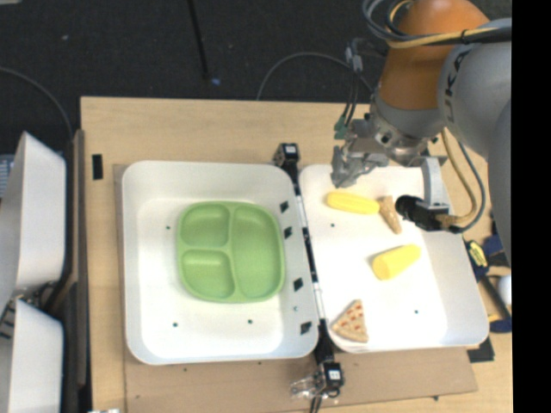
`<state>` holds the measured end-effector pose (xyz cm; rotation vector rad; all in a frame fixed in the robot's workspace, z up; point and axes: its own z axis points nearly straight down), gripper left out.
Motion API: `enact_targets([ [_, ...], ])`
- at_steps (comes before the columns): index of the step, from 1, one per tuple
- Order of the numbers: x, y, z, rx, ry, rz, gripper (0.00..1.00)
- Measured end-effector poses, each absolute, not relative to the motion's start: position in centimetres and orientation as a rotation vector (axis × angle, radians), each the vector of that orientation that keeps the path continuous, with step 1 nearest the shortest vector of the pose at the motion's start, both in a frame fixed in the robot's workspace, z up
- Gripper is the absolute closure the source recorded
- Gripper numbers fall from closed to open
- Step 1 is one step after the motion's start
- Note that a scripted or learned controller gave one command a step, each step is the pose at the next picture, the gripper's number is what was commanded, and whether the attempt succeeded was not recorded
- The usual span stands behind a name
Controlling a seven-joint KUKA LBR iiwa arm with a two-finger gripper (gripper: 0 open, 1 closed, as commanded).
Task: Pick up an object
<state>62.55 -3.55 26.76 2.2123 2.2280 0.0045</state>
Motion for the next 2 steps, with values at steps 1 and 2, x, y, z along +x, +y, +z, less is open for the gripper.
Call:
enact_targets([
  [1, 63.6, 1.9, 27.2, 2.212, 2.228, 0.004, 1.00],
  [2, 65.1, 6.8, 27.4, 2.213, 2.226, 0.004, 1.00],
])
